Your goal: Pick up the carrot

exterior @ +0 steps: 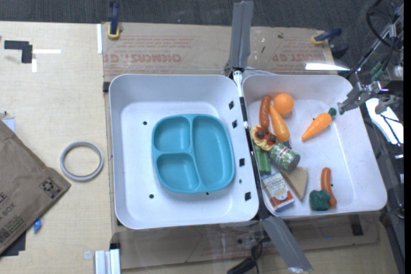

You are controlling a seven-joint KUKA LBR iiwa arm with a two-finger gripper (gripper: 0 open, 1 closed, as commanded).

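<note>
Carrot: lying in right bin, toward its far right corner, open floor surrounding it. Gripper: hovering by bin's far right rim; fingers' state cannot be told.

teal divided plate in left bin; tape ring on bench

I stood in a robotics lab: my worktop bore two white bins on clamped cardboard, with tape marks, a tape roll, loose cables and plastic toy food for practice.
</note>
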